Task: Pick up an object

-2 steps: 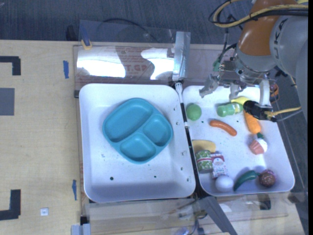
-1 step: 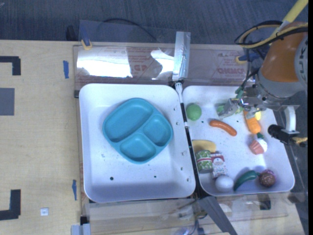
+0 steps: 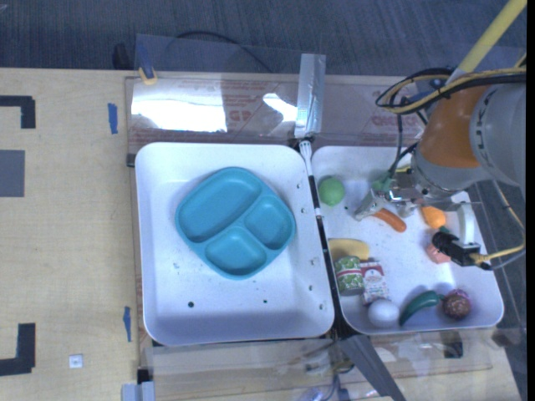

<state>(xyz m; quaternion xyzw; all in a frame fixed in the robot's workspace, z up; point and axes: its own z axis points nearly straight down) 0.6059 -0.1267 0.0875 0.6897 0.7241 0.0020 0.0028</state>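
Orange carrot-shaped piece lies in the right bin, upper middle, just below the gripper. Gripper fingers sit low over the bin floor, tips beside the carrot (spread or pressed together: cannot tell from this angle). Green ball left of it near the divider. Yellow banana below, then a small printed packet, white ball, green pepper, dark red ball. Blue divided plate in the left bin.
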